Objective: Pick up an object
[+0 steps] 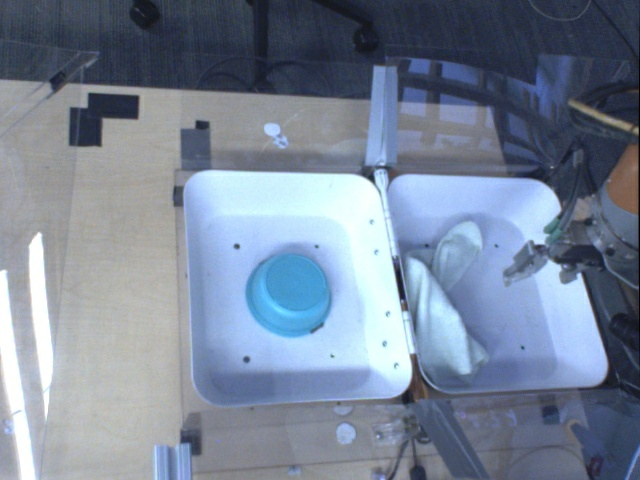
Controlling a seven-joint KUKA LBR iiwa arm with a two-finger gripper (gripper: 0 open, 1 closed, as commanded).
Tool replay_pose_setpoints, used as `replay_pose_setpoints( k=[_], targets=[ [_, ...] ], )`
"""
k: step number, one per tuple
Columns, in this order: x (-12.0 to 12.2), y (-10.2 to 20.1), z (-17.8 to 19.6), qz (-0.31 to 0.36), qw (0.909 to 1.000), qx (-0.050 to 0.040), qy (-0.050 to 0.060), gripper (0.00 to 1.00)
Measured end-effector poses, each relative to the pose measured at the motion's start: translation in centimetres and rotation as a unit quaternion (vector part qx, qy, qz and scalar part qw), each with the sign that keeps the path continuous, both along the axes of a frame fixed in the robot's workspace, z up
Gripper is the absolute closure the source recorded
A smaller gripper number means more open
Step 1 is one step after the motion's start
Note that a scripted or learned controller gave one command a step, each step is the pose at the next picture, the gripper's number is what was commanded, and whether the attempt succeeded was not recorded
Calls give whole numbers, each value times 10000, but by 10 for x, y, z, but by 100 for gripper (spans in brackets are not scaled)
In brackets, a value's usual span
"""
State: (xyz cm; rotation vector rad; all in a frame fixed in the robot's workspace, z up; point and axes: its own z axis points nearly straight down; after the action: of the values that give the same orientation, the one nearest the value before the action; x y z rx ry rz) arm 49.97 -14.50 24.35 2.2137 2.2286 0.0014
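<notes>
Two white bins sat side by side on a pale wooden bench (110, 298): the left bin (215, 368) and the right bin (575, 363), their inner rims touching. Black tape marks (98, 116) lay on the bench's far left. Beyond it, a chair base (258, 3) stood on dark carpet (450, 8).

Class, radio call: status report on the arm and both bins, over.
Gripper above the right bin, nothing between its fingers. White cloth lies left of it. Blue bowl upside down in left bin. No obstruction.

The arm (612, 230) is grey metal with an orange band (625, 183) above the wrist, dark cables alongside, ending in a small silvery claw (527, 263).
</notes>
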Motion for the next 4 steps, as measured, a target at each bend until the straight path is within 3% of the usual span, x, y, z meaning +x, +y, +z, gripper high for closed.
replay_pose_setpoints(
  k=[1, 2, 3, 4],
  targets=[
    [63, -4, -94, 868, 9962, -2, -5, 0],
    [169, -2, -152, 1599, 9871, -19, -21, 0],
    [171, -1, -141, 1617, 9868, -48, -66, 100],
    [171, 22, -25, 845, 9964, -12, -30, 100]
  ],
)
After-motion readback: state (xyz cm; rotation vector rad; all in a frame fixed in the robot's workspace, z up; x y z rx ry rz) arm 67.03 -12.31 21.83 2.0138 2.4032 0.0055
